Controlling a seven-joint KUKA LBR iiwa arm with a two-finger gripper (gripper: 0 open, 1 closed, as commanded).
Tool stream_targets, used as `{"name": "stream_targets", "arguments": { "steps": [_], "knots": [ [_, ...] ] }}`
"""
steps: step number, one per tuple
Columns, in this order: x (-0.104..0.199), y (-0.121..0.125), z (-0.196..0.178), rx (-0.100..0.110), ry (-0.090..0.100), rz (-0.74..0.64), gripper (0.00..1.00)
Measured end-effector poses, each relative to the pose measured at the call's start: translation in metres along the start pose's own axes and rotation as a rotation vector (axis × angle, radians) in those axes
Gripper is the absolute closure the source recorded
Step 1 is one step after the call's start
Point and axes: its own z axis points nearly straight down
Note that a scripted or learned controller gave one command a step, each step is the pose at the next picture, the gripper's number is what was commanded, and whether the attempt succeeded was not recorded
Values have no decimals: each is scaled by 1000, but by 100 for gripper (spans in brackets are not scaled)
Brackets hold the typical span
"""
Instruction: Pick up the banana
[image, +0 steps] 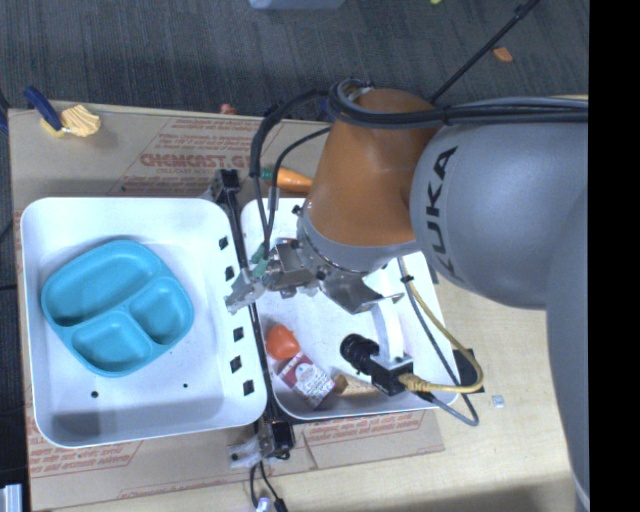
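Note:
My gripper (262, 280) hangs low over the left side of the right bin (300, 408), close to the divider between the two bins. The orange-banded wrist (365, 170) and the grey arm cover most of that bin and hide what lies under them. Just below the gripper, on the bin floor, lies a small red-orange item (282, 342). Beside it are a red and white packet (310, 380) and a brown piece (345, 384).
A blue divided plate (115, 305) lies in the left bin (60, 420). An orange object (292, 180) pokes out at the right bin's far edge. Black and yellow cables (440, 385) loop over the right bin's front. A small yellow item (78, 122) lies on the bench at far left.

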Motion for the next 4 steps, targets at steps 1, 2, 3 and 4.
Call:
{"name": "stream_targets", "arguments": {
  "steps": [1,2,3,4],
  "knots": [
    [-7,15,-129,-6,-1,-144,0],
    [31,6,-25,1,0,-36,0],
    [31,7,-36,1,-1,-41,100],
    [17,-10,92,2,0,-13,100]
  ]
}}
